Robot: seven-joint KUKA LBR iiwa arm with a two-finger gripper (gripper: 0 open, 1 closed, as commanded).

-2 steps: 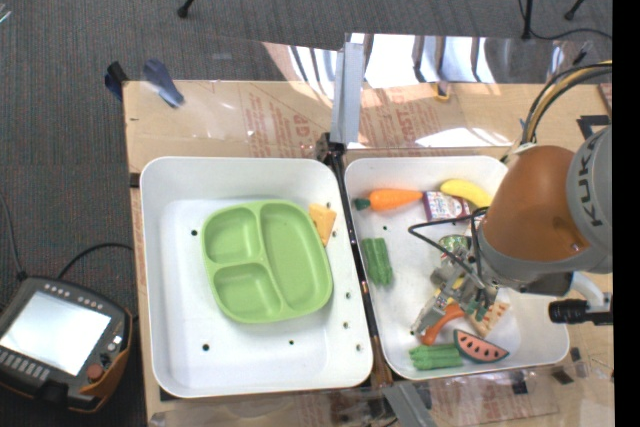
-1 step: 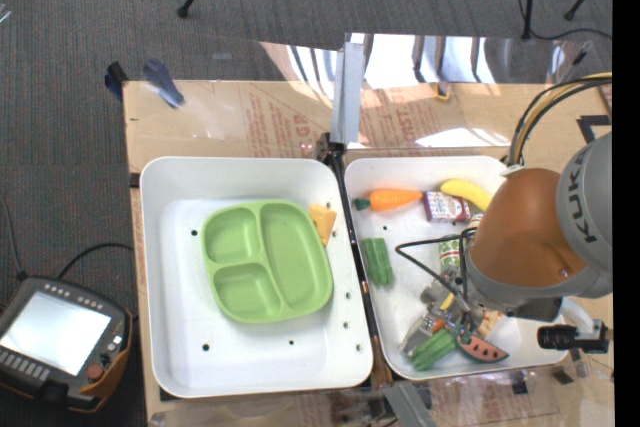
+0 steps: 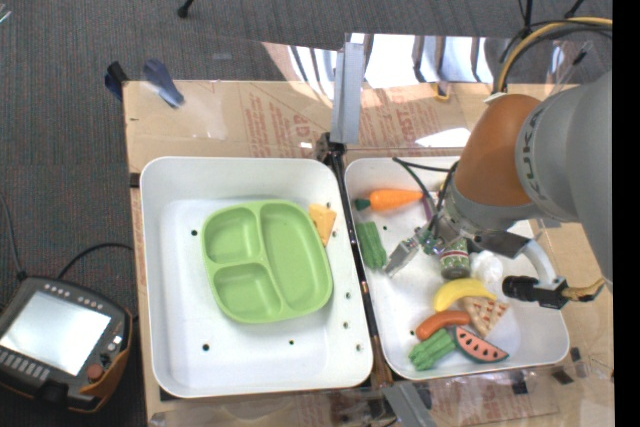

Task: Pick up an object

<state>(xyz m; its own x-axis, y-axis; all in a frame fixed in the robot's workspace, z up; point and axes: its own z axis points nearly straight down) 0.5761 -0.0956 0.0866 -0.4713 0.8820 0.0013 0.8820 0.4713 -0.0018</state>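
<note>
Watermelon slice (image 3: 481, 344) lies near tool (image 3: 428, 250).

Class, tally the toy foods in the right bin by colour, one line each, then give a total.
Orange: 2, carrot and sausage
Green: 2, cucumber and pod
Yellow: 1, banana
Red: 1, watermelon slice
Tan: 1, waffle
Total: 7
</note>
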